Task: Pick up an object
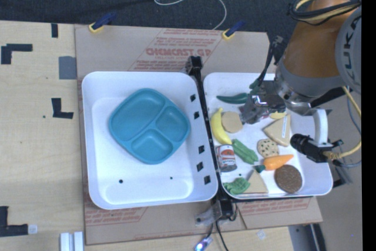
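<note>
The round beige cookie (232, 122) lay in the right bin (320, 188), touching the banana (220, 126), just beside the claw (254, 109). Whether the claw stood apart or together, I could not tell. Judging by the crowding, a descent might nudge the green chilli (234, 98) or cheese wedge (278, 131) instead

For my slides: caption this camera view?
Gripper hovers over toy food in the right bin; blue plate sits in the left.
</note>
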